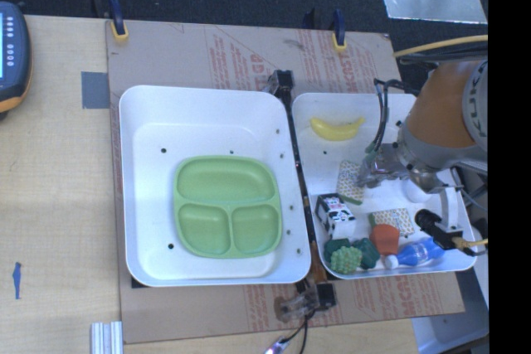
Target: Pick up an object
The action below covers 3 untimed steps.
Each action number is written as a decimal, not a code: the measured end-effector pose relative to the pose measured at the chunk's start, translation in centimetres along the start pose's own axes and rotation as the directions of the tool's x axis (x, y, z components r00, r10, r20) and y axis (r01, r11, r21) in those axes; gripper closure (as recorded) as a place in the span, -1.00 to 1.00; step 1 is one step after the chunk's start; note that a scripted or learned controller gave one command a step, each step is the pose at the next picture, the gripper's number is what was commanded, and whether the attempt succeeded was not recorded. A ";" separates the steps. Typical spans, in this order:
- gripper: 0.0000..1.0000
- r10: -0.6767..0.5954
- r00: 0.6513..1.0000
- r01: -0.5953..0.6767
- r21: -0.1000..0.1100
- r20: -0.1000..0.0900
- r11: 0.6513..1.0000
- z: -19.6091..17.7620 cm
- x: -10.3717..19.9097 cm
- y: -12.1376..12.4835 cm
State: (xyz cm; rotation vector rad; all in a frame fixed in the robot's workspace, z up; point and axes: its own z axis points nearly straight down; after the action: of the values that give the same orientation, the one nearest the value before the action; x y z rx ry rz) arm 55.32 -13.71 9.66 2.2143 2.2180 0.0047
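Banana [337, 128], gripper [371, 170] nearby, toys crowding bin [309, 178]

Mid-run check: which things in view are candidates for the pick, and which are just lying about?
Part of the job:
tool, over the right bin
banana
patterned card by the tool
cow-print block
broccoli
red cup
blue bottle

Just lying about:
green divided plate in the left bin
blue clamps
grey tape
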 end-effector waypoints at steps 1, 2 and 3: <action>1.00 -0.009 1.000 0.009 -0.001 -0.005 1.000 -10.2 6.9 1.2; 1.00 -0.001 1.000 0.001 0.012 -0.001 1.000 -0.6 2.0 3.2; -1.00 -0.002 1.000 0.002 0.010 -0.002 1.000 -1.0 2.2 3.2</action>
State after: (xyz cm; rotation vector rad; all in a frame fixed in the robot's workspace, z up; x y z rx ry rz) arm 58.53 -11.51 10.64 2.2180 2.2265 -0.0045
